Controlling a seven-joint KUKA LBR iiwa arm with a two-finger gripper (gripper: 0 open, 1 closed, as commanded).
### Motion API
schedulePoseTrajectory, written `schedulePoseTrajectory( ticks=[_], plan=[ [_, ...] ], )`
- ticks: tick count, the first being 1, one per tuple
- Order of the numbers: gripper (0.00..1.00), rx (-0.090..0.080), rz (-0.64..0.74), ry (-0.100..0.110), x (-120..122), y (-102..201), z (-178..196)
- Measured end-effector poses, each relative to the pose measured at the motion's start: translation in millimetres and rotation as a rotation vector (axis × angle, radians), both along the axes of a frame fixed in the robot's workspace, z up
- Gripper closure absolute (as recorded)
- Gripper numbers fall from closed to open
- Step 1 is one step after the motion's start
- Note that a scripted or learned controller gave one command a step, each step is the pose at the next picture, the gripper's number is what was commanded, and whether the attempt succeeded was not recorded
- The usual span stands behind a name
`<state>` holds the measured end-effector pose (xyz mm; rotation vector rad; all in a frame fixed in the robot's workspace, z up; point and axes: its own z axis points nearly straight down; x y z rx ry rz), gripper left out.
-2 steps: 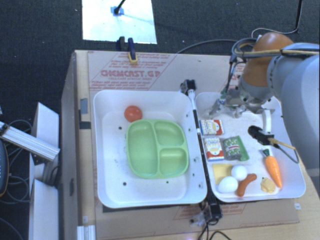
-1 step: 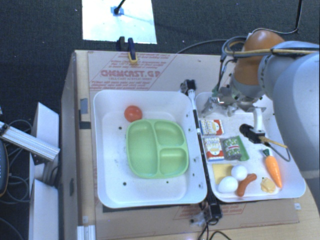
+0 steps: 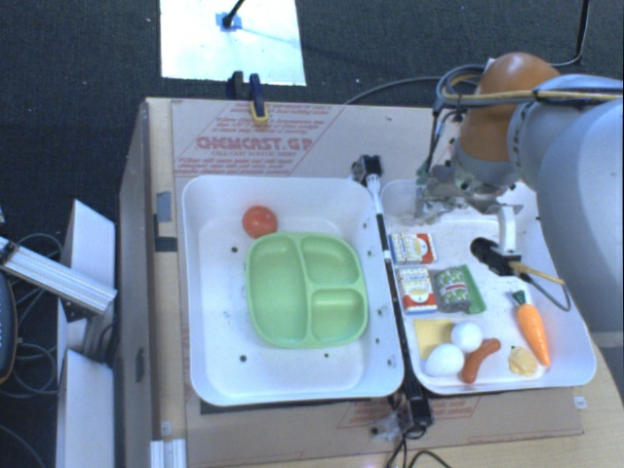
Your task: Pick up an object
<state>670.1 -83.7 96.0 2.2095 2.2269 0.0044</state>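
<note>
Pincer (image 3: 432,201) position: low in the far left corner of the right bin (image 3: 577,351), close to both corner walls.
Pincer state: cannot be determined; wrist and cabling cover the tip. Nothing is seen gripped.
Nearest candidate: upper carton (image 3: 411,248), red and white, lying flat just nearward of the pincer and slightly to its left; apart from it.
Carton axis: long side runs roughly across the bin, parallel to the far wall.
Next candidates: lower carton (image 3: 417,289), directly nearward of the first; green packet (image 3: 458,289) against its right side.
Farther items: cheese slice (image 3: 432,334), eggs (image 3: 446,360), sausage (image 3: 481,359) and carrot (image 3: 532,331), all well apart from the pincer at the bin's near end.
Edges: the bin's left wall runs just beside both cartons, so clearance on that side looks tight.
Open room: bare bin floor lies right of the upper carton.
Left bin (image 3: 219,359): green tray (image 3: 307,289) and red ball (image 3: 259,220), beyond the dividing walls, leftward.
Judgement: a short nearward shift would likely place the pincer over the upper carton.
</note>
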Motion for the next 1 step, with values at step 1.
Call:
schedulePoseTrajectory(
  ticks=[1],
  plan=[
    [0.00, 0.000, 0.000, 0.000, -0.1, 0.0, -0.1]
  ],
)
